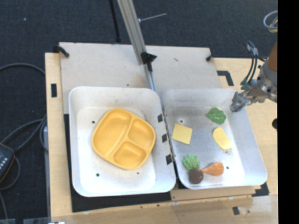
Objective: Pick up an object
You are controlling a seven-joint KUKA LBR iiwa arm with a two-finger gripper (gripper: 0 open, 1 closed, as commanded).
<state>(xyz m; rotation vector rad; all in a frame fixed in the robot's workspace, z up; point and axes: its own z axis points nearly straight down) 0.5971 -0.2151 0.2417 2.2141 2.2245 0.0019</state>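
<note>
Nearest the camera, a brown ball (195, 176) is lying in the right bin (252, 139) by its front edge, touching a green knobbly piece (190, 162) behind it and an orange drumstick (214, 169) to its right. Farther back in that bin a yellow square (181, 134) is sitting near the left wall, a pale yellow oval (222, 138) near the right wall, and a green leafy piece (216, 115) behind the oval. The end effector (237, 102) is hovering at the bin's back right corner, near the leafy piece; it looks empty, and whether it is spread I cannot tell. A yellow divided plate (123, 138) is resting in the left bin (79, 101) on the table (51, 125).
</note>
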